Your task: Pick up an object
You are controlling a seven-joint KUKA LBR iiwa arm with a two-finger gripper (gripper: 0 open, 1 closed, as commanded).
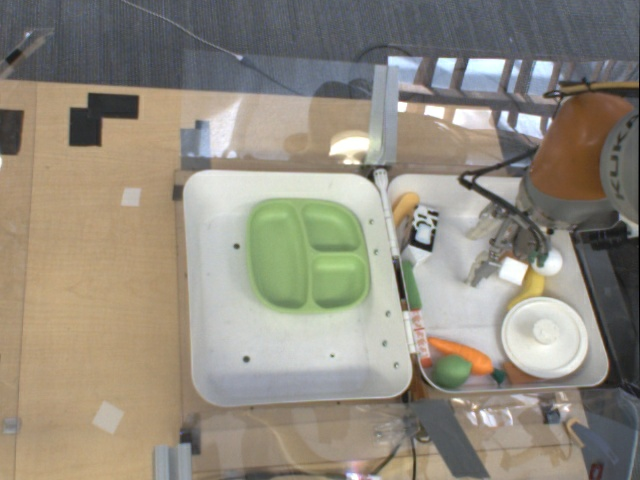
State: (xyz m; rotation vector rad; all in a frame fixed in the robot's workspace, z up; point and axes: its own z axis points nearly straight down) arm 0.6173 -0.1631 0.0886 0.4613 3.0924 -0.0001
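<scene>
I see the tool (pixel 497 251) low in the right bin (pixel 452 196), its fingers apart around a small white block (pixel 514 270) beside a banana (pixel 529 286); whether it grips the block I cannot tell. No label is legible. The left bin (pixel 215 368) holds a green divided plate (pixel 306 254). The tabletop (pixel 90 298) is pale wood; grey carpet (pixel 300 8) lies beyond.

I am seeing no readable text; the black-and-white carton (pixel 424 230) and red-striped tube (pixel 417 325) in my right bin (pixel 455 298) are showing print too small to read.
</scene>
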